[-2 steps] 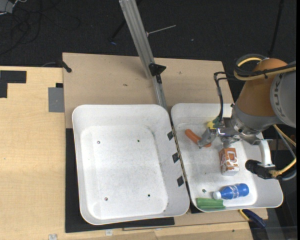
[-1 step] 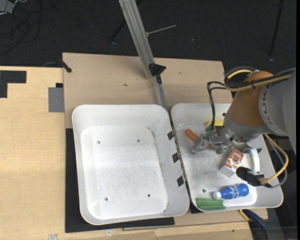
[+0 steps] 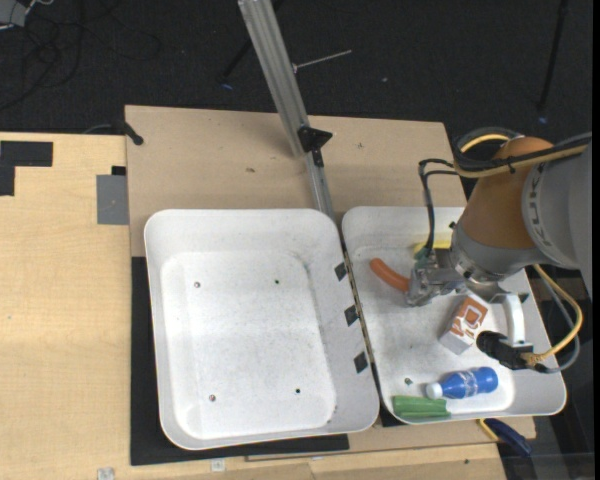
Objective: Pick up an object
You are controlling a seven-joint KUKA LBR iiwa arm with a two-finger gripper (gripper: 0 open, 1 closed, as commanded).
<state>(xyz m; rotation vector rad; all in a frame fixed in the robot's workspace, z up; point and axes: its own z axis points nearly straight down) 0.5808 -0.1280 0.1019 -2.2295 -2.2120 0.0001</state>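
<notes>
My gripper (image 3: 421, 288) is low in the right bin (image 3: 380, 353), near its upper middle. An orange carrot-shaped piece (image 3: 387, 270) lies just left of it, and its right end touches or runs under the gripper tip. A small white and orange box (image 3: 465, 323) stands tilted just to the right of the gripper. A blue bottle with a white cap (image 3: 466, 383) lies near the bin's front edge, with a flat green piece (image 3: 421, 406) beside it at the front rim.
The left bin (image 3: 245, 408) sits next to the right one, with black clips (image 3: 351, 314) along the shared rim. A slanted metal rail (image 3: 280, 78) rises behind the bins. The arm's grey and orange body (image 3: 520, 208) overhangs the right bin's far right side.
</notes>
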